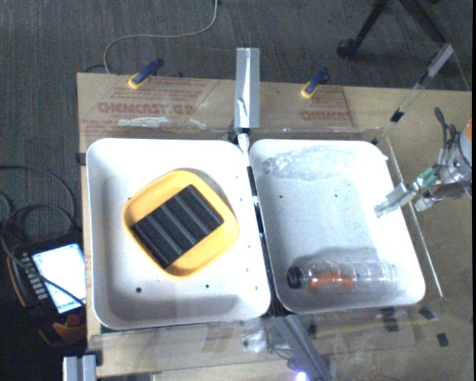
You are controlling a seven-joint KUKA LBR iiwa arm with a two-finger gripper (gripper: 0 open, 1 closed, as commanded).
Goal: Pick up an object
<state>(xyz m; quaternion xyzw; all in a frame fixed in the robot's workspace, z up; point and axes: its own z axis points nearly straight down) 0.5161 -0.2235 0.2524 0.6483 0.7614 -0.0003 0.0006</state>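
Two white bins sit side by side on the bench, their inner rims touching. The pincer (390,203) hangs over the right bin's (333,213) right rim, and whether its tips are wide or narrow I cannot tell. Bare bin floor lies to its left. A clear bottle (343,275) lies on its side below and left of it, near the front wall, hard to make out. Far left, a yellow-and-black block (181,222) rests in the left bin (111,292). Cardboard (174,105) lies behind; grey carpet surrounds.
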